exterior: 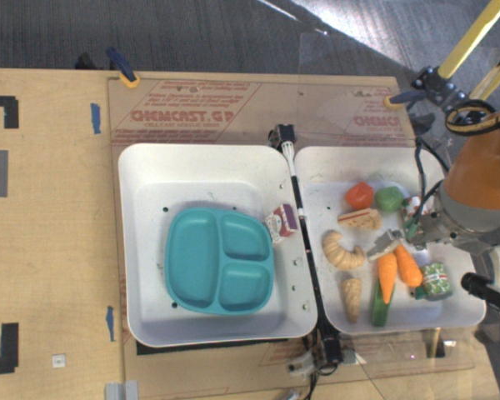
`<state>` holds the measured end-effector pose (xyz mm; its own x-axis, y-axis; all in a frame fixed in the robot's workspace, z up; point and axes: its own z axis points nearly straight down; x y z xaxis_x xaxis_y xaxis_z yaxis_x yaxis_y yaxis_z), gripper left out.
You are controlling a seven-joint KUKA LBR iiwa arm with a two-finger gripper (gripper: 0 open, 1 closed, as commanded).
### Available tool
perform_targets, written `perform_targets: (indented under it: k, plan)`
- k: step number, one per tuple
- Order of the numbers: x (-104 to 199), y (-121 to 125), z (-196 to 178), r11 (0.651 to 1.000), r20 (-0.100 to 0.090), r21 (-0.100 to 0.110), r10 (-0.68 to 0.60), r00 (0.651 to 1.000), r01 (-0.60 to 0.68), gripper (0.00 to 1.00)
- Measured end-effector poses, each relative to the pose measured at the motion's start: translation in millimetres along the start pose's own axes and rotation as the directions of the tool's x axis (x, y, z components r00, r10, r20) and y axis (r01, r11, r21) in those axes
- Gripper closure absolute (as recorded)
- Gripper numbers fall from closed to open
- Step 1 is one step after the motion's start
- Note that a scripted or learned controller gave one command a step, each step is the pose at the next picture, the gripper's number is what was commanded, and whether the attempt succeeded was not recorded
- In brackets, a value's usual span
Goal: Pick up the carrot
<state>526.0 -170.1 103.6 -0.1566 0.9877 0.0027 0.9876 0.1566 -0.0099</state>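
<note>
Bench of pale wood [50, 248] carries two shallow white bins side by side. The left white bin [142, 182] holds a teal plastic plate with three compartments [220, 261] and, near its right wall, a small purple-and-white packet [281, 222]. The right white bin [317, 186] is crowded with toy food. The grey arm with its orange band [481, 177] leans over that bin's right edge, and its two-finger gripper [397, 242] hangs low near the bin's middle; whether it is released or clenched I cannot tell.

Two carrots lie just beneath it. The long orange carrot with green top [385, 286] runs from just under the tool toward the bin's near edge, tip farthest from the camera. The shorter orange carrot [407, 267] slants beside it on the right, nearer the arm. Both long axes run roughly near-to-far, so a grasp probably closes across them.
</note>
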Motion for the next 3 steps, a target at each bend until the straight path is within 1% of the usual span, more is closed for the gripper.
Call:
perform_targets:
  k: [1,2,3]
  plan:
    - [0.3,6.0,-15.5,1.000,0.006,-0.017,-0.001,1.000,0.002,1.00]
    - [56.0,-31.8,12.8,0.998,0.015,-0.031,-0.050,0.999,0.051,1.00]
    - [97.5,14.5,-82.6,0.984,0.000,-0.017,0.180,0.984,-0.180,1.00]
